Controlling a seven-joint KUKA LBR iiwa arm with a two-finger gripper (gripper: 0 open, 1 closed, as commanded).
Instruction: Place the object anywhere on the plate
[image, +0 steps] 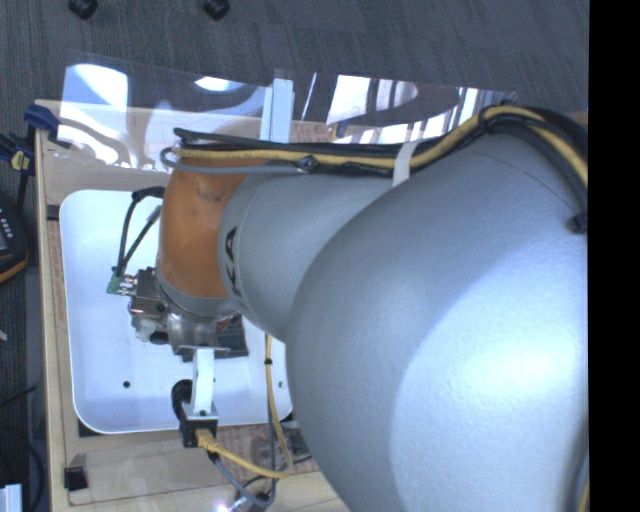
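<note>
Grey arm (450, 320) w/ orange band (195, 235) blocking white bin (85, 300); jaws' state hidden, can't tell.

The single camera looked down at a slant from above the bench. The grey arm (430, 300) sat very near the lens, entering from three o'clock, with the white bin (85, 300) toward nine o'clock.

Grey arm (420, 300) blocked most of the bench, its wrist hardware (185, 325) low over the left bin (85, 300), whose left floor lay open.
</note>
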